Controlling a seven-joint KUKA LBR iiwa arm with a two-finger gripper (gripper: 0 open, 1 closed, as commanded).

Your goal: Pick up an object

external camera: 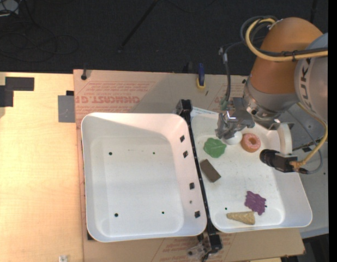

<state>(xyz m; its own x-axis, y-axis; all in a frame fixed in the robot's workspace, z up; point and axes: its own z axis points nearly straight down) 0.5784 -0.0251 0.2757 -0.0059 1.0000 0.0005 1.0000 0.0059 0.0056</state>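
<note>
The camera view is being taken from above the bench at a slant, and two shallow white bins are being shown side by side. The left bin (103, 222) is being lit from the left, with small dark dots marked on its floor. The right bin (294, 212) is being used to hold several small things. A green lump (214, 147) is being seen near the bin's far left part, and a white piece (233, 140) is being seen just beside it, under the gripper. A pink ring like a doughnut (251, 142) is lying to the right of these, apart from the green lump. A dark brown block (210, 171) is lying tilted near the bin's left wall, below the green lump. A purple shape (255, 202) and a tan wedge (241, 218) are lying near the front of the bin, close together, the wedge in front of the purple shape.

The arm (283, 53) is being reached in from the right, with its orange band shown above the wrist. The gripper (228, 131) is being held low over the far part of the right bin, just above the green lump and the white piece. Whether the jaws are being held open or closed cannot be told, and nothing can be made out between them.

A cardboard sheet (130, 91) is lying under both bins, on a pale wooden bench top (32, 173).
</note>
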